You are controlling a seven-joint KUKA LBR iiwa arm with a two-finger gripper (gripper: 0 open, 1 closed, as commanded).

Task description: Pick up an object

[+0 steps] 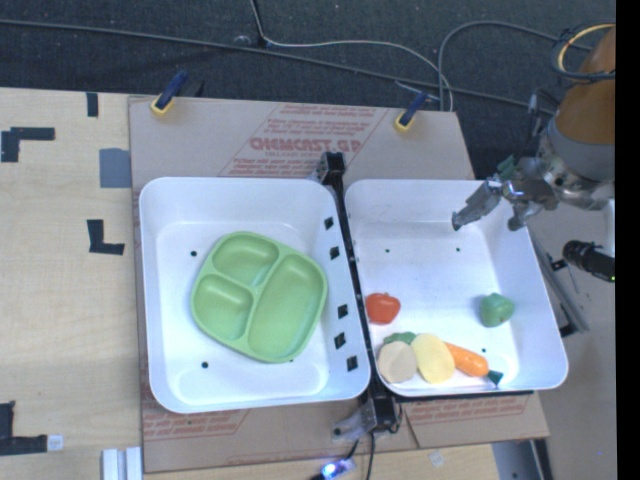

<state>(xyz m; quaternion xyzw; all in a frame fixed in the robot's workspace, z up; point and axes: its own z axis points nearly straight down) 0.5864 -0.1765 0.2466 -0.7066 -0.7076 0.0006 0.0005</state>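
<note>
The right bin (420,203) holds toy food: a red tomato (382,308) near its left wall, a green piece (495,309) by the right wall, and a pale round piece (397,360), a yellow piece (433,357) and an orange carrot (467,358) along the front wall. My gripper (492,208) hangs over the bin's back right corner, well above and behind the food. Its two fingers are spread apart with nothing between them.
The left bin (160,268) carries a green divided plate (260,295). A black clip strip (340,268) runs between the bins. Cables (300,43) lie on the dark floor behind the cardboard base, with yellow clamps (168,96) at its back corners.
</note>
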